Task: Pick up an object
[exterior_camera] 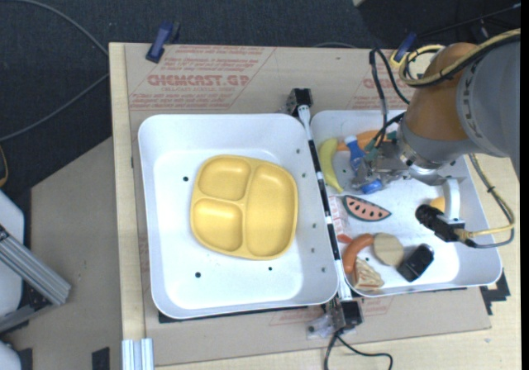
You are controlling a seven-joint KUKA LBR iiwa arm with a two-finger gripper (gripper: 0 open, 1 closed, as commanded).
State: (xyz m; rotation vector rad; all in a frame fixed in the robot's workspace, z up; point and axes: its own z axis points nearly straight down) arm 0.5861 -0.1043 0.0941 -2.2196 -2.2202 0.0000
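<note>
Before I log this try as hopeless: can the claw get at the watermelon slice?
Probably yes. The claw hangs in the right bin just above the slice, which lies flat with nothing on top; the banana sits off to one side.

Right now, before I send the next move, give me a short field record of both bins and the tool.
left bin: holds a yellow divided plate
right bin: banana, watermelon slice, sausage, black block, other small items
arm: reaching over the right bin's far end
tool: low over the clutter beside the banana; grip state cannot be told
held object: none visible
</note>
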